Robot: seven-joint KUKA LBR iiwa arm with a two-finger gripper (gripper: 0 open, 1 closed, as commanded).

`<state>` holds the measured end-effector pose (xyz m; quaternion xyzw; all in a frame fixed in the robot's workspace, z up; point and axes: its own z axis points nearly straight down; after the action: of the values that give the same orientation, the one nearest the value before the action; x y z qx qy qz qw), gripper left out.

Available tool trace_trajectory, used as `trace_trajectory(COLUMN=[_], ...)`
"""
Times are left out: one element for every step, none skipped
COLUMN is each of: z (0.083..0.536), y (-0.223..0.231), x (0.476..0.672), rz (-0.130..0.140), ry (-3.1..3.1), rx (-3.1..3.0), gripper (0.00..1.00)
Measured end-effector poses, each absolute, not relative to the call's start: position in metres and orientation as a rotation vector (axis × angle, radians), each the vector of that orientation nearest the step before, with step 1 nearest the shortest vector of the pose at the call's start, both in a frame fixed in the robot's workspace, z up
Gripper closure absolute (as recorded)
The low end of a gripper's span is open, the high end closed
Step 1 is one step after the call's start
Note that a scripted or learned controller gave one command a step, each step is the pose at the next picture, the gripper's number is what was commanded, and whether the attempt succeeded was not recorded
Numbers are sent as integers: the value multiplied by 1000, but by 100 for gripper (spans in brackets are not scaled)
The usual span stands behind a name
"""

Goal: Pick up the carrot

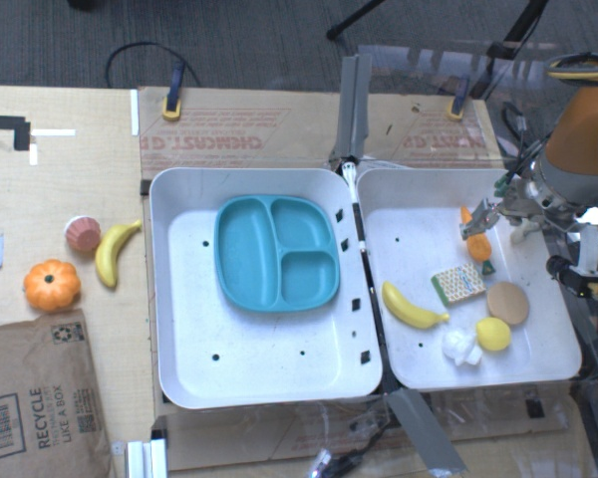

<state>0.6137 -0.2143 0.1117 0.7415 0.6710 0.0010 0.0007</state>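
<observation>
Pincer over the carrot in the right bin

The pincer [481, 219] hung at the carrot [478, 245], toward three o'clock in the right bin [419, 192]; whether it gripped could not be told.

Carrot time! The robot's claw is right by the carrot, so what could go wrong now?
1. The carrot is small and sits near the right bin's far edge, so the gripper might slip off it and come up with nothing.
2. The sponge and the brown round thing lie close by; a clumsy try could bump them.
</observation>
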Motion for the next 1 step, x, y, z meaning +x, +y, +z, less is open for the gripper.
trace_trajectory(z=[92], y=[-216], x=[610], rz=[3], ry=[2359], rx=[2078], gripper=[0])
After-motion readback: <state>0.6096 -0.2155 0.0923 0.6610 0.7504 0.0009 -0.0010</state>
